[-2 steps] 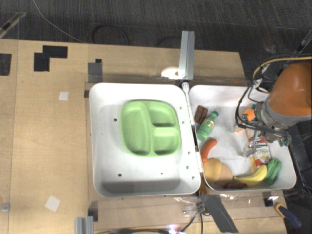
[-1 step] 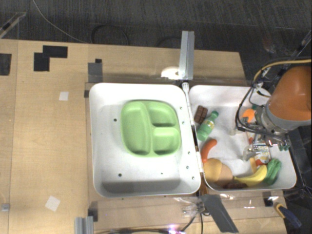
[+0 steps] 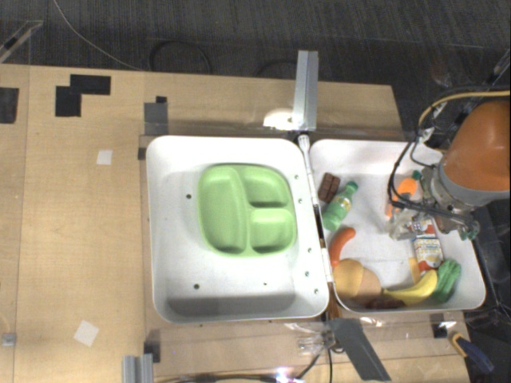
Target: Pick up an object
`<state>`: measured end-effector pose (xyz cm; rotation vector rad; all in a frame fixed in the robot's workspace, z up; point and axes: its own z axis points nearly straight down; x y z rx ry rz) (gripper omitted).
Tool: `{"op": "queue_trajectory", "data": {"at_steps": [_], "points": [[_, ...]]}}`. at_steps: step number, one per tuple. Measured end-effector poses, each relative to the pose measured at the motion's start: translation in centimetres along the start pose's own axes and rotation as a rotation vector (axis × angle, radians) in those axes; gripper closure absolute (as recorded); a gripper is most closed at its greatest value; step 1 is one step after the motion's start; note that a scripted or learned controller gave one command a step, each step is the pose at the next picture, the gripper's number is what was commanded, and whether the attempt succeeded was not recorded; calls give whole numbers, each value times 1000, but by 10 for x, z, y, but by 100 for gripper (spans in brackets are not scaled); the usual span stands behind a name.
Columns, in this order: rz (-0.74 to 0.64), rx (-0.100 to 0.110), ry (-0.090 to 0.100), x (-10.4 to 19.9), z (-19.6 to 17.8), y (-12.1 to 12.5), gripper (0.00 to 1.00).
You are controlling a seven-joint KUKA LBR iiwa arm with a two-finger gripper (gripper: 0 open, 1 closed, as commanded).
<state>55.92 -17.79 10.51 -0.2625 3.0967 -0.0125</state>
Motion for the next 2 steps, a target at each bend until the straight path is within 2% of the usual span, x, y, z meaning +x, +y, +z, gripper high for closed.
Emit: {"op": "queue_trajectory", "data": {"at_steps": [1,2], "points": [[22,-1,13,-22,-162,-34,100],[21,-7,21,-21,-157,-32,0]]}}
